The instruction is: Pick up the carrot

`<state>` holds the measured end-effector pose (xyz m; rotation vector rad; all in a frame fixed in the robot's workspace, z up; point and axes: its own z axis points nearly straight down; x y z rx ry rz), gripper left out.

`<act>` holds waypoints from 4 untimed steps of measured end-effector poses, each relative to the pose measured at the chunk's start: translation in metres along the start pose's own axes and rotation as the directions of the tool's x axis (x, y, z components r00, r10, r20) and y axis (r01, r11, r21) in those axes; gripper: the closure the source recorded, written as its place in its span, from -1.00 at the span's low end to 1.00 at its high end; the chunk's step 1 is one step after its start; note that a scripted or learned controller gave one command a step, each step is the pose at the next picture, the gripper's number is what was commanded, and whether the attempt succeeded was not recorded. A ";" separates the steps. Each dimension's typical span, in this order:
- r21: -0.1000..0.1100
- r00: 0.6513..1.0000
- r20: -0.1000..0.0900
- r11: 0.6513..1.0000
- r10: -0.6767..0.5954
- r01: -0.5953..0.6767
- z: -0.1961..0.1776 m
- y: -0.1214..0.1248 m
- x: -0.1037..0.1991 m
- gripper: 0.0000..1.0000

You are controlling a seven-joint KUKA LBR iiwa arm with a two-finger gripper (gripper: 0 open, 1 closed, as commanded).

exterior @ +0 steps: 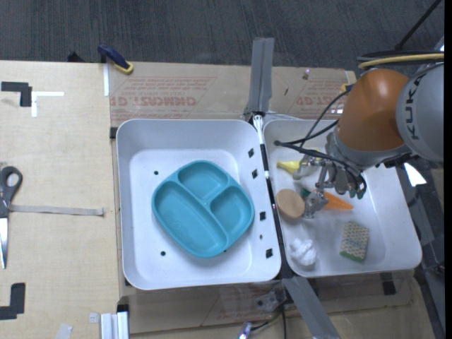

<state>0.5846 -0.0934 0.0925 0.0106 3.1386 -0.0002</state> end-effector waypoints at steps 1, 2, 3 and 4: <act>0.000 0.978 0.001 0.978 0.208 -0.208 -0.001 -0.034 0.043 -1.00; 0.001 0.979 0.008 0.979 0.205 -0.205 -0.012 -0.033 0.041 1.00; 0.000 0.964 0.001 0.964 0.266 -0.266 -0.185 -0.062 0.030 1.00; 0.000 0.999 -0.001 0.999 0.045 -0.045 -0.147 -0.103 0.104 1.00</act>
